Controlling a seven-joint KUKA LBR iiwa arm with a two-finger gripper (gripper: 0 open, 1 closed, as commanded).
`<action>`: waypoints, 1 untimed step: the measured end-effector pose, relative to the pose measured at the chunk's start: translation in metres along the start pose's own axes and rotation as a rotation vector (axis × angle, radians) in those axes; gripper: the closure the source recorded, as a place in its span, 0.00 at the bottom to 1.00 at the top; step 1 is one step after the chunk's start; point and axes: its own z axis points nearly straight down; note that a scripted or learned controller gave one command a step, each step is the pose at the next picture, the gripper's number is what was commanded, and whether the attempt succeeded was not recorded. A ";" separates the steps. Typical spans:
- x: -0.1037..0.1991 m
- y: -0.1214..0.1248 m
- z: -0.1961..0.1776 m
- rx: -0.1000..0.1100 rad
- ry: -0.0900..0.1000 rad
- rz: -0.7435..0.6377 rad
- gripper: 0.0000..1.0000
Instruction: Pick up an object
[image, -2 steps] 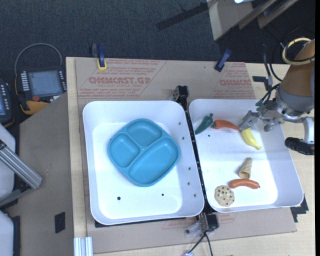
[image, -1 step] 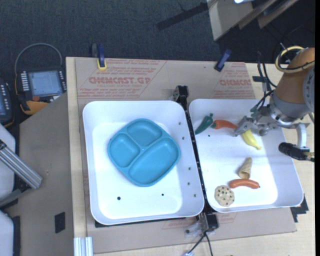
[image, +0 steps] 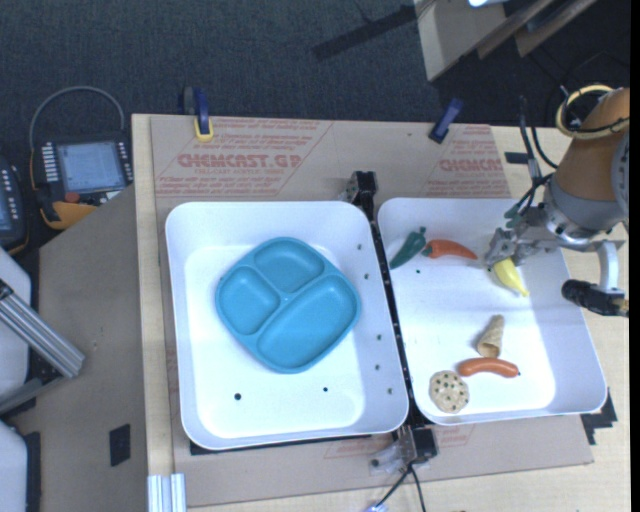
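Observation:
My gripper (image: 503, 251) is low over the upper right part of the right bin (image: 570, 395). Its tip sits right at the upper end of a small yellow piece (image: 512, 279), and whether it touches that piece is unclear. Just left of it lies an orange carrot (image: 450, 250) with a green top (image: 408, 249). Further toward the front of the same bin are a tan cone (image: 490, 336), a red-orange sausage (image: 488, 368) and a round cookie (image: 449, 391).
The left bin (image: 200, 400) holds a blue divided plate (image: 288, 302). A black divider clamp (image: 363, 186) stands between the bins at the back. The grey arm with its orange band (image: 592, 120) comes in from the upper right.

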 end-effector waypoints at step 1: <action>-0.004 -0.005 -0.061 -0.007 -0.003 0.002 1.00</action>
